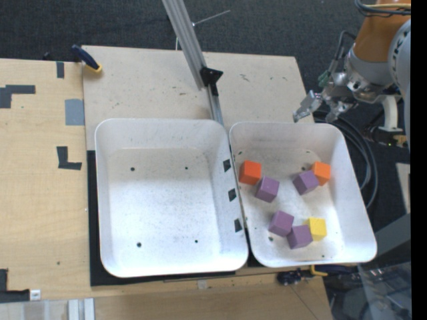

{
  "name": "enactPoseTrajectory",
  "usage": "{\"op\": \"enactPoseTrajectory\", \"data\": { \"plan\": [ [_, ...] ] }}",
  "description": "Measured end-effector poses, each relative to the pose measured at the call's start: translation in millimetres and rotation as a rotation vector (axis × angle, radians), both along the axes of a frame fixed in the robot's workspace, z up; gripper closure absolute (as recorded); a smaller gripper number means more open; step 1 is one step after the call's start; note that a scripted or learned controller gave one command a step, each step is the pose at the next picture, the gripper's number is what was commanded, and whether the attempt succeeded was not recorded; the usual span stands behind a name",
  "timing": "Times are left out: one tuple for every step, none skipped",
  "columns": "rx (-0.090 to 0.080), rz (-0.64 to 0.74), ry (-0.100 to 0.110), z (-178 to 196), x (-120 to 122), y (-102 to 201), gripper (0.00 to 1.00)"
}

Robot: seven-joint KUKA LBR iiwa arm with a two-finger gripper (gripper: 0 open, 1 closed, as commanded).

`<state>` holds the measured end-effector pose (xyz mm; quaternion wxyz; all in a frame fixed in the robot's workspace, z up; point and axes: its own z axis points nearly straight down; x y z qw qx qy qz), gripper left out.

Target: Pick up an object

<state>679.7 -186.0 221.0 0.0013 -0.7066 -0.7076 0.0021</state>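
**Gripper off the bin, nothing held**

You had the gripper (312,107) parked over the worktop (147,92) just past the far-right corner of the right bin (353,179), fingers spread and holding nothing. It was clear of every cube.

All the objects sat in the right bin:
- orange cube (251,172) on the left, with a purple cube (267,189) touching its near-right side
- second purple cube (306,181) further right, touching a smaller orange cube (322,172) on its far-right
- toward the near edge, a purple cube (281,223), another purple cube (299,236) just beside it, and a yellow cube (317,228) against that one

The left bin (107,179) showed only dark specks.
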Motion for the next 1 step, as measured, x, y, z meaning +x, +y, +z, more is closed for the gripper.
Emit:
{"op": "enactPoseTrajectory", "data": {
  "plan": [
    [0.001,0.0,0.003,-58.5,-10.4,3.6,0.0]
  ]
}}
